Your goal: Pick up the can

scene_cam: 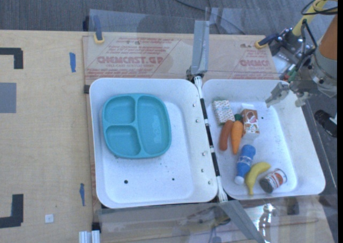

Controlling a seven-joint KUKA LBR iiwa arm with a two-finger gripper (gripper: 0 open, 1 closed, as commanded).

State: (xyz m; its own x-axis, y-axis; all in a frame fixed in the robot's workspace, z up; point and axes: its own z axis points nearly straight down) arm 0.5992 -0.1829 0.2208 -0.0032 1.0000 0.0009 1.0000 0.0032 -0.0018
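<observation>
The can (273, 180) lies on its side in the near right corner of the right bin (300, 129), its red-and-white label up, just beside — perhaps touching — the tip of a yellow banana (254, 175). A blue bottle (245, 162) lies just left of the banana; two carrots (231, 134), a small carton (250, 121) and a patterned packet (223, 111) sit farther up the bin. The end effector (280, 93) hovers over the bin's far right edge, well apart from the can and holding nothing; whether it is open or closed cannot be told at this resolution. The left bin (107, 183) holds a teal divided plate (136, 125).

Likely hazards: a lying cylinder may roll from a grasp across its curve — and the adjacent banana and the bin wall crowd the approach, so the descent could strike or grip the banana instead.
</observation>
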